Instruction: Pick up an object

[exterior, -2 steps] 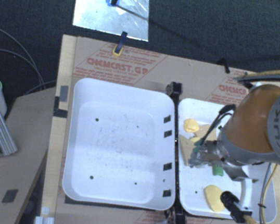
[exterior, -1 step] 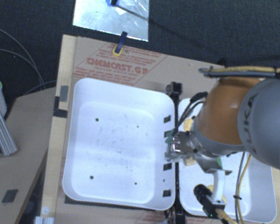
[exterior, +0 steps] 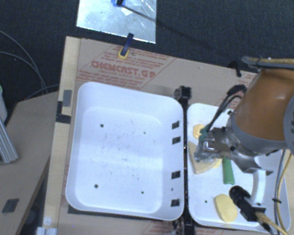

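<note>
**Two shallow bins, gripper low over the right one**

Two white bins of smooth moulded plastic with rounded corners are set side by side on a flat sheet of brown cardboard (exterior: pixel 143 69) printed with red lettering. The floor of the left bin (exterior: pixel 124 155) is marked by faint dark speckles and a few small dots. A row of small black tabs (exterior: pixel 176 125) is seen along the seam between the bins.

The right bin (exterior: pixel 203 198) is reached by the arm (exterior: pixel 269 111), whose glossy orange band and grey casing are seen bulking above it. The metallic gripper (exterior: pixel 206 145) is held low over the left part of this bin, directly above a pale cream wedge (exterior: pixel 203 164), flat and roughly triangular, which lies close to the bin's left wall. Whether the jaws are open or closed cannot be told, and a hold on the wedge cannot be confirmed.

A small round yellow piece (exterior: pixel 197 130) lies just on the far side of the gripper. A slim green stick (exterior: pixel 228 171) lies just right of the wedge. A smooth yellow oval (exterior: pixel 225 208) rests towards the bin's near edge.

A crinkled silver foil sheet (exterior: pixel 120 5) is laid on dark carpet beyond the bench.
</note>
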Robot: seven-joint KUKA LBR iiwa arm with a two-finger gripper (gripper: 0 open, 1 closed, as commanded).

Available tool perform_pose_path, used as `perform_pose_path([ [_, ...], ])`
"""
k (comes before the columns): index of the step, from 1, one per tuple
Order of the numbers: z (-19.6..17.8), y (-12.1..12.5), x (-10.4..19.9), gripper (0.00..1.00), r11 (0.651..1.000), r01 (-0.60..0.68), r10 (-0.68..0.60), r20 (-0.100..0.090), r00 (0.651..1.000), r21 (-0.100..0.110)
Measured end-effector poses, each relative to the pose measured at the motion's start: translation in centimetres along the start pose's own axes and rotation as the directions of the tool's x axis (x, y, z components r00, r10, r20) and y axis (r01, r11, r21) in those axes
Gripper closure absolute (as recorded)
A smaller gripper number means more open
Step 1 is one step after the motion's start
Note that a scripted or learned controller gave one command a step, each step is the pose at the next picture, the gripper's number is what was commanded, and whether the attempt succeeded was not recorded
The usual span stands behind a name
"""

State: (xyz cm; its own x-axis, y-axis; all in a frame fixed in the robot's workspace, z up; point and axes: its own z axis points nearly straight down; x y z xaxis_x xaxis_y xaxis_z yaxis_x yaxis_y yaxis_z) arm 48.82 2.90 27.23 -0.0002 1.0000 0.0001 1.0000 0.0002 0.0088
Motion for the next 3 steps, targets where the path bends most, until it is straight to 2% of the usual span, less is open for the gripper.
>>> perform_pose_path([
  [1, -4.2, 0.0, 2.5, 1.00, 1.000, 0.007, -0.007, -0.002, 1.000, 0.002],
  [2, -24.7, 1.0, 4.4, 1.00, 1.000, 0.006, -0.006, -0.004, 1.000, -0.012],
  [3, -16.5, -0.1, -4.0, 1.00, 1.000, -0.007, 0.007, 0.003, 1.000, 0.012],
])
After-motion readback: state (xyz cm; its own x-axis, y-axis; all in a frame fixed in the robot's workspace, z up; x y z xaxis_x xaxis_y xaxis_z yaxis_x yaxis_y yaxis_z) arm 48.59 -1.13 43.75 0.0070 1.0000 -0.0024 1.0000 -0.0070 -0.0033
